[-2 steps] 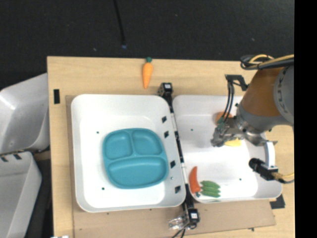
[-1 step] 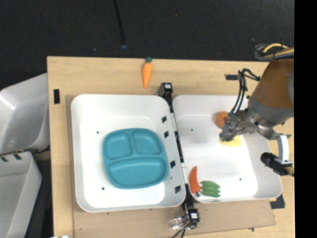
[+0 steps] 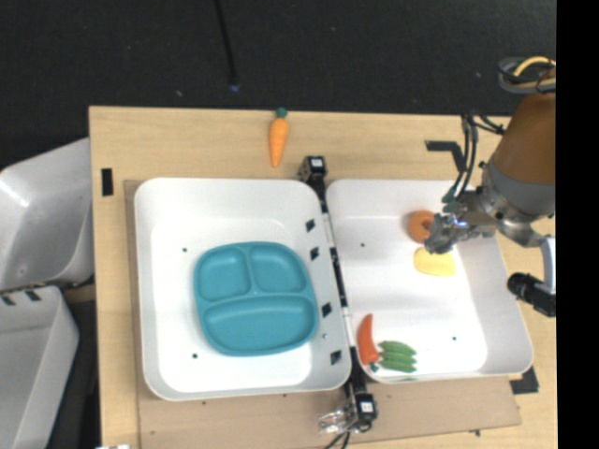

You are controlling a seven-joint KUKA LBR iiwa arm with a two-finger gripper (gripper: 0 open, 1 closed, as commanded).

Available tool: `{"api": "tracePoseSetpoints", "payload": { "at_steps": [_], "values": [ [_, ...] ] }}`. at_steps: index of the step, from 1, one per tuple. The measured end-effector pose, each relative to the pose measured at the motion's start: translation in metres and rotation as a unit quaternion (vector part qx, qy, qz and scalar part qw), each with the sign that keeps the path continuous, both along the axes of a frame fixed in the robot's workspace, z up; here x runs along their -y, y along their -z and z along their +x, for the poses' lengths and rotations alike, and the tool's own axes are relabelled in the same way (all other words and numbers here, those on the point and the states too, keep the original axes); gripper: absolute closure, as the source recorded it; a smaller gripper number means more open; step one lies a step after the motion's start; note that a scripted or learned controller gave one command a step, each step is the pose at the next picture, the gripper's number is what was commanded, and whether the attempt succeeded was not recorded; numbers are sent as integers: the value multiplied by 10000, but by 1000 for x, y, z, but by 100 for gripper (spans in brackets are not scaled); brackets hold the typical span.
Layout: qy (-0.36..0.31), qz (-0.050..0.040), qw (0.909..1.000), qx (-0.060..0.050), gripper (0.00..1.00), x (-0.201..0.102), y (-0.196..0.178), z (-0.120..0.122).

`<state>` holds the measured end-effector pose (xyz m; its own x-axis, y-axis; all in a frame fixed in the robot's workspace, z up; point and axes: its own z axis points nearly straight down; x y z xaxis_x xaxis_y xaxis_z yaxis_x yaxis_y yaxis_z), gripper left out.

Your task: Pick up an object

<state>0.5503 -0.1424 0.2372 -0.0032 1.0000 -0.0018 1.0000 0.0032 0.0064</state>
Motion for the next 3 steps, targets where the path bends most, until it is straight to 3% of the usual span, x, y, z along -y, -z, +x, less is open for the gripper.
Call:
{"api": "tracePoseSetpoints", "payload": {
  "at_steps": [1,3],
  "values": [
    [0,-1,10000,3,100,1,-44,2],
    [-13,9,10000,-36,100,-98,-26,38]
  ]
}}
